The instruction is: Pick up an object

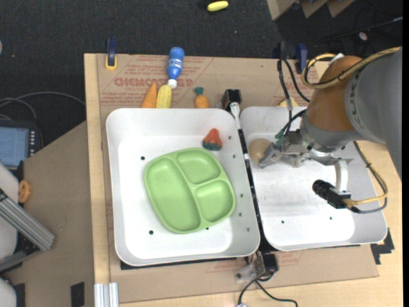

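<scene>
Object (pixel 257 149): small, round, tan | right bin (pixel 300 229) | beside claw (pixel 267 159)

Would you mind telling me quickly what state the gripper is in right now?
Gripper: cannot be told; it sits low in the right bin beside a tan object.

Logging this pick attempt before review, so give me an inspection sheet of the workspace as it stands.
Surface: cardboard-topped bench bearing left bin and right bin.
Job's things: green divided plate and strawberry-like toy in left bin; tan round object in right bin.
Clutter: blue-capped bottle, corn toy, two carrot toys behind the bins.
Grippers: tool low beside the tan object; grasp cannot be judged.
Cables: yellow cable over right bin.
Surroundings: yellow object on dark floor.
</scene>
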